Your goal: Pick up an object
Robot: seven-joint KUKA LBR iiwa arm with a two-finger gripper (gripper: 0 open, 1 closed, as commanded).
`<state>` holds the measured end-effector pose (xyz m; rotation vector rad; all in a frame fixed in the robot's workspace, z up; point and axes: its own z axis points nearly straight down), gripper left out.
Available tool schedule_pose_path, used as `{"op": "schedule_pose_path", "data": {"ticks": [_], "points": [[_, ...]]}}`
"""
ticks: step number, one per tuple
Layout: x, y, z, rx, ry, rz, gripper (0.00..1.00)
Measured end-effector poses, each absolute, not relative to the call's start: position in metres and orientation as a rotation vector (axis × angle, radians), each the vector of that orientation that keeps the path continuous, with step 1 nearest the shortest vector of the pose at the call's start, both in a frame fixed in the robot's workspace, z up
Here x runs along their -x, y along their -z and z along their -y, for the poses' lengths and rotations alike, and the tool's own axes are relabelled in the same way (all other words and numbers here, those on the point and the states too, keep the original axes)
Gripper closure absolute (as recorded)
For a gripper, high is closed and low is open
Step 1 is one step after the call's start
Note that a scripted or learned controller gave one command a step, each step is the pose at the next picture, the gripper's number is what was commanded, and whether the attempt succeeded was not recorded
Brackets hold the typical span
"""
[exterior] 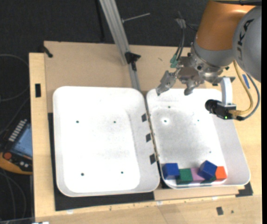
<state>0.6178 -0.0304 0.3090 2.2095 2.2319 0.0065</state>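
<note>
**Open gripper hovers at the far edge of the right bin; blocks sit clustered at the near rim**

The grey KUKA arm (231, 27), with its orange band, reaches in from the right and hangs over the far end of the right bin (227, 139). Its gripper (176, 85) points down toward the bin's far rim, and the two fingers (165, 84) are spread apart with nothing between them. They appear to sit above the rim, apart from any object.

The things to be picked lie at the opposite, near end of the same bin, well apart from the gripper. They form a tight row along the near wall. From left to right: a blue block (171, 170), a green block (185, 175) just beside it, a pale purple block (197, 175) partly tucked behind its neighbours, a second, larger blue block (208, 169) tilted so one corner points up, and an orange block (221, 172) touching that blue one on its right. Whether the purple piece touches the green one cannot be judged exactly, though they are very close.

The left bin (63, 139) sits side by side with the right one, joined along a seam with small dark clips (148, 137). Both bins rest on a tan wooden bench (77, 64). A slanted metal rail (117, 29) crosses the far side of the bench and ends near the seam between the bins. A small black device with a green light (220, 108) hangs on a white bracket from the arm over the right bin's far right part. On the dark floor to the left lie cables and a handheld pendant (17, 146).
</note>
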Motion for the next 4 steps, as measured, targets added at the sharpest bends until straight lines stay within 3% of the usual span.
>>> {"op": "schedule_pose_path", "data": {"ticks": [1,2,3,4], "points": [[-0.570,-0.227,-0.056,-2.216,0.006,-2.236,0.00],[-0.573,-0.242,-0.050,-2.225,-0.003,-2.216,1.00],[-0.607,-0.277,0.000,-2.221,-0.004,-2.213,1.00],[-0.620,-0.206,-0.048,-2.219,0.007,-2.230,1.00]]}}
